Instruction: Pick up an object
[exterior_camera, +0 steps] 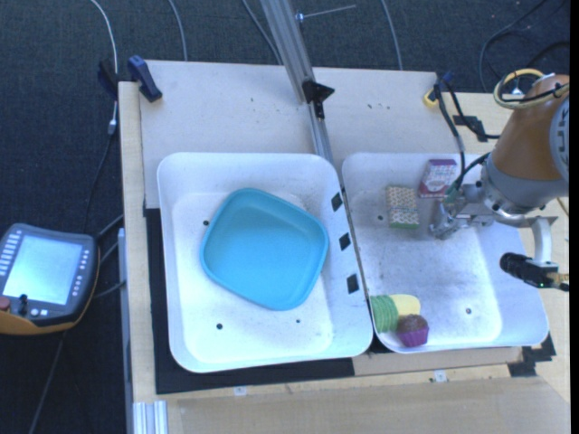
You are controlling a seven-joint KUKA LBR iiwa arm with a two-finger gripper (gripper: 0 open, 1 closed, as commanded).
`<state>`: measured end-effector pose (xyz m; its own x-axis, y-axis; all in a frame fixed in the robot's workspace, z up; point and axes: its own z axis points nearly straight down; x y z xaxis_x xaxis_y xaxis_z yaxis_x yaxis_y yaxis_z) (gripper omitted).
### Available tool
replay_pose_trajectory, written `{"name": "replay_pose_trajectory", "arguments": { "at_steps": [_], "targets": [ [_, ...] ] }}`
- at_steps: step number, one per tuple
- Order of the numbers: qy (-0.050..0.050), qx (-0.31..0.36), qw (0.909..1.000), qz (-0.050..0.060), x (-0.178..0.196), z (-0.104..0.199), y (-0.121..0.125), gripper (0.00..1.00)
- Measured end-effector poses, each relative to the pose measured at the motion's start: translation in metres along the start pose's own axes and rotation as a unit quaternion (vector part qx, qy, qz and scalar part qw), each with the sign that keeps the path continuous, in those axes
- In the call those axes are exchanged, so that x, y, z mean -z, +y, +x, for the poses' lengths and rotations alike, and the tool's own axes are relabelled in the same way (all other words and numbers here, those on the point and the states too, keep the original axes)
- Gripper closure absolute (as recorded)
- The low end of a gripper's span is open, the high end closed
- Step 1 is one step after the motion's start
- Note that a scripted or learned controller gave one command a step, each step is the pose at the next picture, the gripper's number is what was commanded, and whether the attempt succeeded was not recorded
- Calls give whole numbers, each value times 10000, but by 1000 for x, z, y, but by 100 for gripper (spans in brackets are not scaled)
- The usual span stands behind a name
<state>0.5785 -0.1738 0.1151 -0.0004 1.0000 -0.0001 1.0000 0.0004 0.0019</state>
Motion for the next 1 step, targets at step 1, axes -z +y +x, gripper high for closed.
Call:
{"name": "replay_pose_trajectory", "arguments": {
  "at_steps": [1],
  "targets": [
    [-3, 4, 10000, -14, 51, 10, 4, 100]
  ]
}}
